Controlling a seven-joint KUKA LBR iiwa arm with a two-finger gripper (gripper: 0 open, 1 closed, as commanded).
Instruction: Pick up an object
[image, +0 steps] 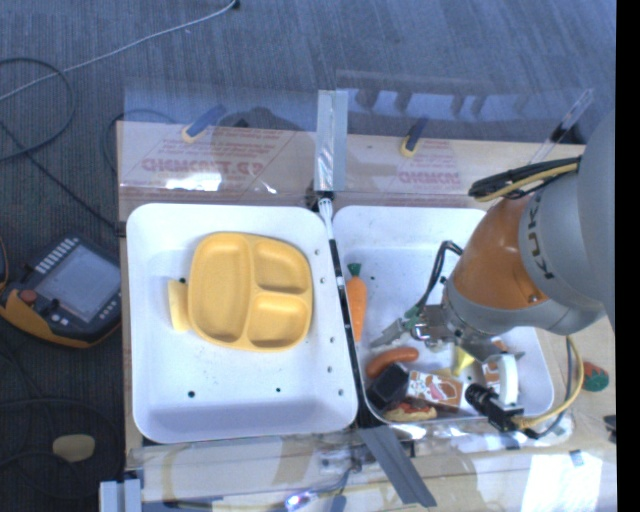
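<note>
Camera view puts my hand (432, 330) low in the right bin (400, 240) over crowded toy food, carrot (356, 305) and sausage (392, 357) alongside; I cannot tell its opening, and I'd judge clutter could spoil the pick.

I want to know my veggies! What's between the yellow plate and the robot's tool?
In the camera view, a toy carrot lies between the yellow plate and the tool, just past the wall dividing the bins.
</note>
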